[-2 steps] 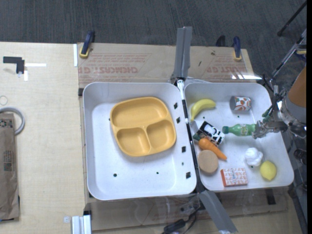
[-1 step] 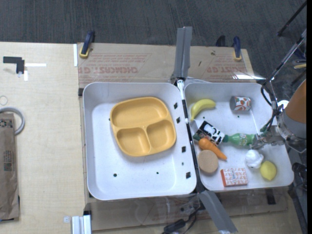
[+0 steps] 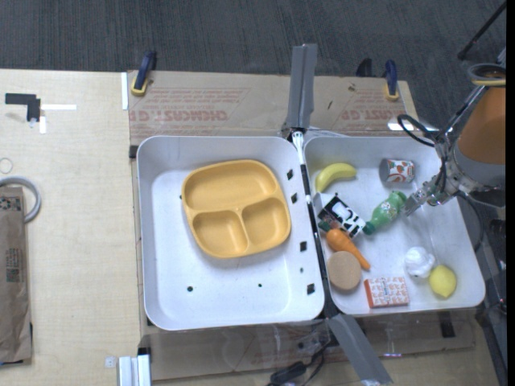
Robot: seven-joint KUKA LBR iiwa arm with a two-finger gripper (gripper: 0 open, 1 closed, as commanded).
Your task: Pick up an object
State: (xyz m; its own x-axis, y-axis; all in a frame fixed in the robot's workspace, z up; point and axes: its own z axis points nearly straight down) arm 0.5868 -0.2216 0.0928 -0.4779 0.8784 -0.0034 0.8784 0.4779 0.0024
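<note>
Where gripper (image 3: 424, 196) nears, glossy green bottle (image 3: 385, 212)

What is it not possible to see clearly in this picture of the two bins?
- Gripper, camera view: too small and blurred to tell how its fingers stand.
- Arm: cut off by the right edge.
- Small can: label too small to read.
- Black-and-white object: partly covered by the carrot; its kind is unclear.
</note>
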